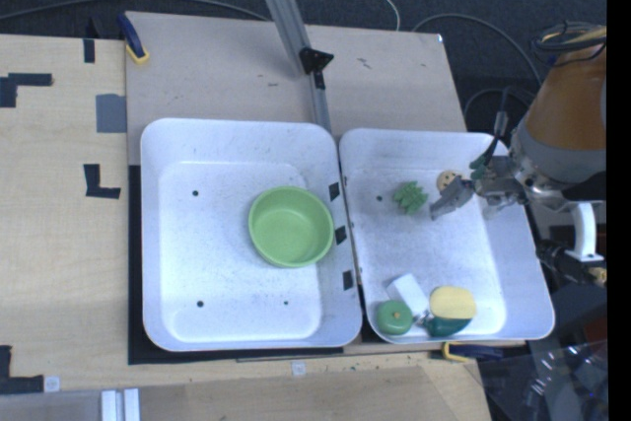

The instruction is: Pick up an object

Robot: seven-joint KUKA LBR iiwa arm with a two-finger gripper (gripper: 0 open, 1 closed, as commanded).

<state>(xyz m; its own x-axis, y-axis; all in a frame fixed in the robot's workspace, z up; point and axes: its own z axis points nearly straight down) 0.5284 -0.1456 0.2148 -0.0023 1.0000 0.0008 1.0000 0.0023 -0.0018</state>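
Camera view, target: we take the small green toy (410, 197) as the likeliest pick; it lies in the upper middle of the right bin (513, 251), right of frame centre.
Camera view, handling: we judge it light and knobbly, probably soft or rubbery, so it should not slip; a pinch across its middle looks best.
Camera view, gripper: the gripper (449, 202) sits just right of the toy, low over the bin floor, near but apparently not touching it.
Camera view, jaws: we cannot tell whether they are open or closed; nothing shows between them.
Camera view, arm: it reaches in from the right edge, its orange band at upper right, wrist angled down and leftward.
Camera view, other things: a green bowl (290, 227) sits in the left bin (177, 163); a yellow piece (453, 301), a green ball (395, 317) and a white block (407, 290) crowd the right bin's lower edge; a small tan piece (449, 179) lies just above the gripper.
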